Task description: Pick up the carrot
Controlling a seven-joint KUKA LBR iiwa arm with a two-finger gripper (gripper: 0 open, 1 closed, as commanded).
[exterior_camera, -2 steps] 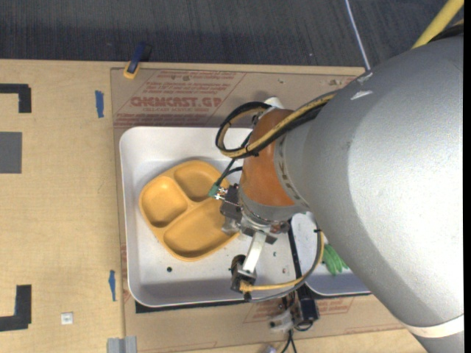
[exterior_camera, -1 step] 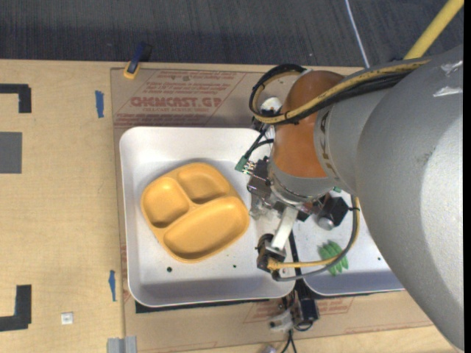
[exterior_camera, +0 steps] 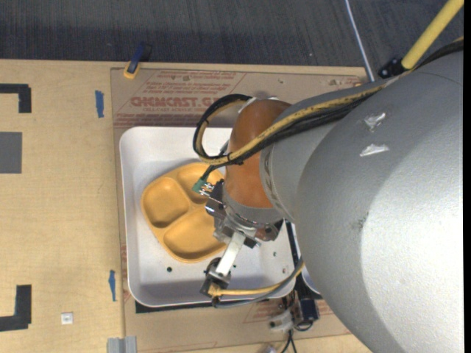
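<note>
My gripper [exterior_camera: 237,230] points down into the left white bin [exterior_camera: 136,197], over its right half. The orange wrist band and grey arm cover it from above, and whatever lies under it is hidden. Just left of the gripper lies a yellow three-lobed dish [exterior_camera: 173,212], its right edge running under the wrist. A small green bit [exterior_camera: 199,188] sits at the wrist's left edge, above the dish; I cannot tell what it is.
The bin stands on a cardboard sheet [exterior_camera: 176,94] on the tan bench. Blue tape marks [exterior_camera: 99,103] lie to the left of the bin. The big grey arm covers the right side of the view, and the bin's front rim [exterior_camera: 169,296] is near the bench's front.
</note>
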